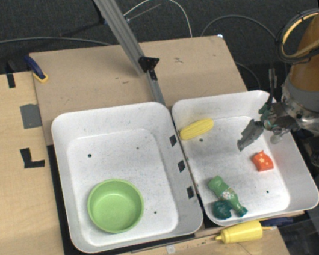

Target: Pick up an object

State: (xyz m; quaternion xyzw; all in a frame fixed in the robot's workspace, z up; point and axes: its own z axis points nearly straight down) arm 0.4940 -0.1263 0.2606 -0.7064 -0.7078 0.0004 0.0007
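Partly cropped, arm (309, 76) overhangs right bin (292, 189).

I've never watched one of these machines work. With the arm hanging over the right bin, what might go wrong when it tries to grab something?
The orange block is small and lies near the bin's right wall, so the gripper could nudge it away or bump the wall. The green bottle lies slanted near the front edge and might slip or roll.

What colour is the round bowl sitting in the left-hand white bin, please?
Light green: the round bowl shows plainly in the camera view, at the near corner of the left white bin.
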